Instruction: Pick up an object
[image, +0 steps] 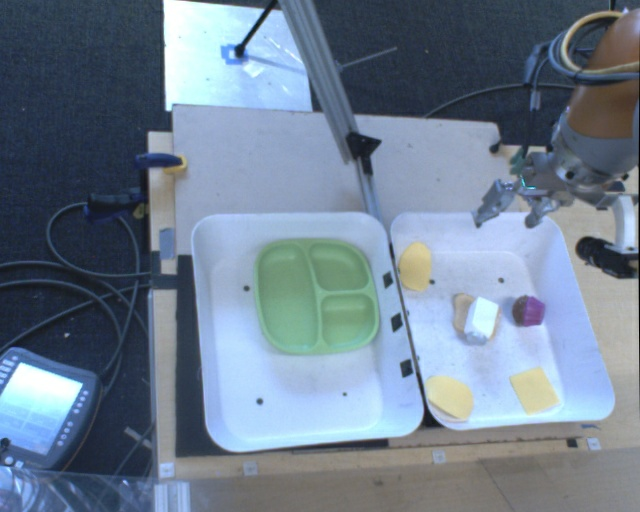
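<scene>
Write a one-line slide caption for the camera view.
Open gripper above the right bin's far edge; small items lie in that bin, a green tray in the left bin.

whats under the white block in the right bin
The white block rests on a tan, flat piece that shows at its left edge. How far that piece extends beneath is covered. The right bin floor surrounds them.

green tray (317, 297), white bins (300, 420), purple piece (529, 311).
</scene>
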